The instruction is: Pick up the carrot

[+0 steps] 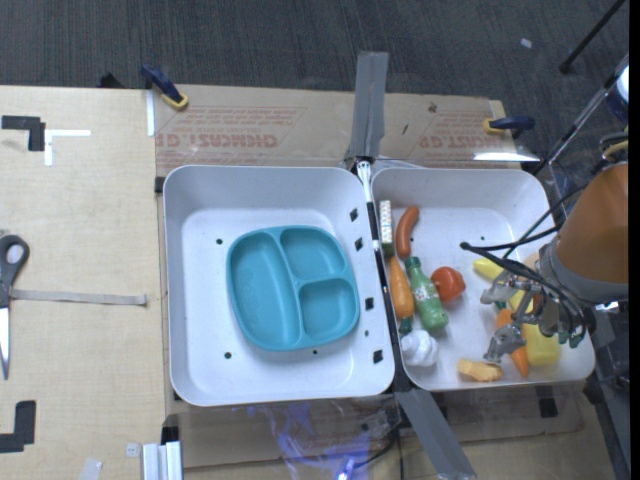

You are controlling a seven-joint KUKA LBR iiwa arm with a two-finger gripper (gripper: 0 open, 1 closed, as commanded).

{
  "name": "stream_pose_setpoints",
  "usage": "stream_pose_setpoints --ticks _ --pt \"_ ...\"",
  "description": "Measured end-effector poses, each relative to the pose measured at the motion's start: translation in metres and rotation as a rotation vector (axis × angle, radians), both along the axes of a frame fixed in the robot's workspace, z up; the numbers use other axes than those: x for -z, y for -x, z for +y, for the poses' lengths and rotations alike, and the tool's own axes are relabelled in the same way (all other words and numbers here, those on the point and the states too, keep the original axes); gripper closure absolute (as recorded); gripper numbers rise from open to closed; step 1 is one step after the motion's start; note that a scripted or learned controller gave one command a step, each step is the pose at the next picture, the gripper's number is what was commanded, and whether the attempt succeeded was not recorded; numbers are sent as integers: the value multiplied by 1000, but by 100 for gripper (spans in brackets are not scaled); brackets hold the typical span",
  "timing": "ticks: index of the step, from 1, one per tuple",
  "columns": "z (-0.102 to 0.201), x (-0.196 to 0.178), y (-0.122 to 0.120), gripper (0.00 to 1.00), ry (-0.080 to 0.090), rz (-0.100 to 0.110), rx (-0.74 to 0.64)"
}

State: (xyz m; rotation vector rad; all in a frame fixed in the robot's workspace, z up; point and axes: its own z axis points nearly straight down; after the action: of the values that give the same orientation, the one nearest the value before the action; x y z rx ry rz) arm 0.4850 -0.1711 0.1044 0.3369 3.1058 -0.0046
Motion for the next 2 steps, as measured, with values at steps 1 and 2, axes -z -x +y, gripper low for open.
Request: stream_pose_setpoints --ticks 1,2 --pt "0 -10 -3 100 2 -6 -3" --pt "0 -10 -3 0 2 -6 -3"
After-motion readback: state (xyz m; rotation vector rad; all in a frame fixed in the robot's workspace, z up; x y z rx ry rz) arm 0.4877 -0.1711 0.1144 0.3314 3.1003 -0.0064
